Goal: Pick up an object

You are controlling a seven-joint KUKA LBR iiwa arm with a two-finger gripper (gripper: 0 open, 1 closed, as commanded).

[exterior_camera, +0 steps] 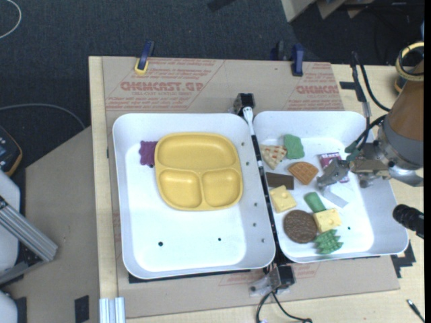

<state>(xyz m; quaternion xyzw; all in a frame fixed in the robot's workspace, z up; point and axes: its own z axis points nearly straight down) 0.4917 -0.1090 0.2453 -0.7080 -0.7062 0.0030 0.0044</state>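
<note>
Camera view: claw [335,175] poised low over right white plastic bin [377,244], its grasp impossible to tell.
Toy foods cluster beside it, a magenta wrapper [329,159] just behind, within reach.

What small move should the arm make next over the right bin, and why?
Probably lower the gripper a little toward the green piece just below it. The gripper hangs over the right bin among the toy food, with nothing seen between its fingers, so nothing is picked yet.
</note>
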